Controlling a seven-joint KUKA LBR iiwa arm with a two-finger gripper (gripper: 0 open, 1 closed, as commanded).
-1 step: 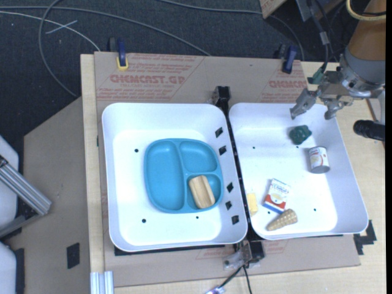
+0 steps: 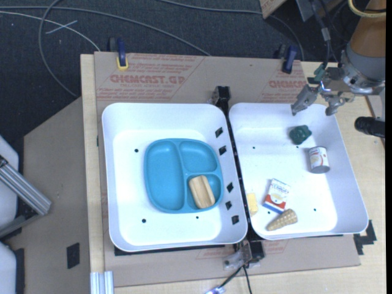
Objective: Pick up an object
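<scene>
My gripper (image 2: 317,105) hangs open over the far edge of the right bin (image 2: 343,219), its two grey fingers spread with nothing between them. Just below it lies a small dark green object (image 2: 300,134). A small can (image 2: 318,159) with a white and red label rests to the right of centre. Nearer the front are a white, red and blue carton (image 2: 277,195), a tan cone-shaped piece (image 2: 282,220) and a small yellow piece (image 2: 252,203) by the bin's left wall.
The left bin (image 2: 122,225) holds a blue divided plate (image 2: 160,177) with a tan bread-like piece (image 2: 201,190) in its lower right compartment. A row of black clips (image 2: 224,158) runs along the divider between the bins. Blue clamps (image 2: 122,51) hold the board's far edge.
</scene>
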